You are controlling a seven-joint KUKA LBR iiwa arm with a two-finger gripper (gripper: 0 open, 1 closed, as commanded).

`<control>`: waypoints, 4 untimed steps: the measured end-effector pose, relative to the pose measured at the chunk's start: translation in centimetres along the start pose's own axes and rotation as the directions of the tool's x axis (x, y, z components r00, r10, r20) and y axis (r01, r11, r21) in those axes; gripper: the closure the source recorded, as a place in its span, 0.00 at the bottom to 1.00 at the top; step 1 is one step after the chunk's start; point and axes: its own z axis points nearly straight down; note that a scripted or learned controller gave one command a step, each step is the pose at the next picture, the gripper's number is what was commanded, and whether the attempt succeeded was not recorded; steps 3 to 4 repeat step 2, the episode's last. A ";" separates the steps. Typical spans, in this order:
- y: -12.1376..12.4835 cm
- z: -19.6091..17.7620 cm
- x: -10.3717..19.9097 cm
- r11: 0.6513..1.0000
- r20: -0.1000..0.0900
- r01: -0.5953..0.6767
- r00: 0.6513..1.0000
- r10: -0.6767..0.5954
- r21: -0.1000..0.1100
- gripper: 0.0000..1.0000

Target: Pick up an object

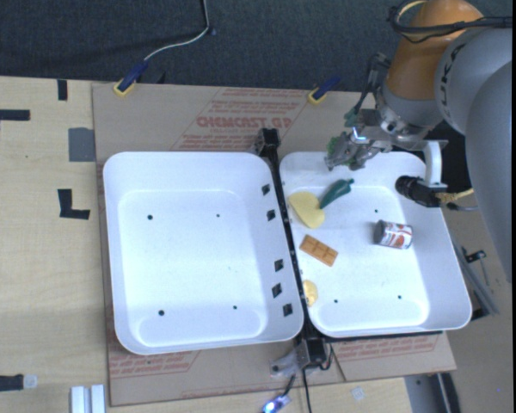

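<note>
My gripper (344, 151) hangs over the far edge of the right bin (430, 304). Just below and in front of it lies a green object (335, 193). A pale yellow piece (306, 209) lies to the left of the green one, near the divider between the bins. An orange waffle-like block (318, 250) sits in the bin's middle left. A small can with a red band (393, 234) lies on its side to the right. A small yellow item (310, 292) rests at the bin's near left edge.
The left bin (189, 317) stands beside the right one, joined along a black clipped divider (278, 231). A black fixture (417, 189) sticks in at the right bin's far right rim. Both bins rest on a cardboard sheet (232, 119).
</note>
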 end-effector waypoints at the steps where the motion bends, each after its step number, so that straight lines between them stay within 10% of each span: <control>1: -2.4 0.6 9.5 1.000 -0.001 -0.002 1.000 0.002 0.014 1.00; 2: -4.3 -5.1 15.5 1.000 0.000 -0.004 1.000 0.004 0.010 1.00; 4: -4.3 -5.1 15.5 1.000 0.000 -0.004 1.000 0.004 0.010 1.00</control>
